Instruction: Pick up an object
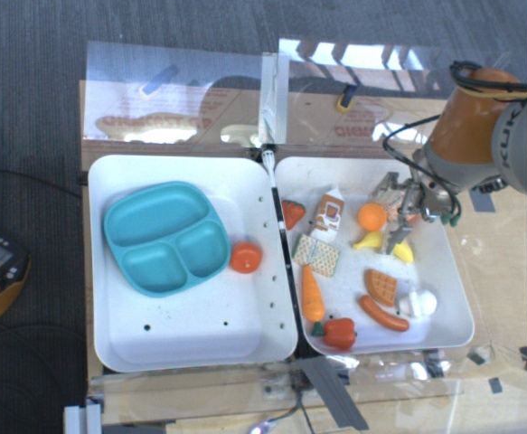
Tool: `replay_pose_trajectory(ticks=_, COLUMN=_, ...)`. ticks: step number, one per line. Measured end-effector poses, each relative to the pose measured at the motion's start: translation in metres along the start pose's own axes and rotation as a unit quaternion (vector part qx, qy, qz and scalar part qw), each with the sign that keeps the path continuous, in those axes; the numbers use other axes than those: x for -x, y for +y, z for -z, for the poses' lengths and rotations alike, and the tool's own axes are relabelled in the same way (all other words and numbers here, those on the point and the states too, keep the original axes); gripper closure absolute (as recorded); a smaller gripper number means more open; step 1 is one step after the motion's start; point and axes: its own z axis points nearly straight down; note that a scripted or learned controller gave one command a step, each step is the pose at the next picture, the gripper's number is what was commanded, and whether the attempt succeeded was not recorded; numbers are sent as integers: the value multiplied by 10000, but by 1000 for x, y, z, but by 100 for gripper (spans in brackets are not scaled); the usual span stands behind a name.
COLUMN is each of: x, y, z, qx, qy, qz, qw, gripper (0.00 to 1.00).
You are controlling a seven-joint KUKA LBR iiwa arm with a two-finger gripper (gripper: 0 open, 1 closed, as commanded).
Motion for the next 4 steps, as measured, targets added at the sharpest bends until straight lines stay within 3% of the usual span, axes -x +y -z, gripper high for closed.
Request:
replay_pose_trajectory(ticks=1, x=-5, y=66, z=1, qx=-6, qy=-3, qz=-494, qw=9988, gripper=0)
replay_pose_trajectory(ticks=2, x=9, y=102, z=1, qx=-55, qy=13, qz=-943, qw=9955, gripper=0)
replay_pose_trajectory(ticks=3, x=-10, y=-6, z=9, qx=-26, qy=33, qz=-1862, qw=9825, gripper=0)
replay_pose_trajectory(ticks=4, x=-24, y=4, z=1, qx=-18, qy=-6, qz=-2072, qw=9783, gripper=0)
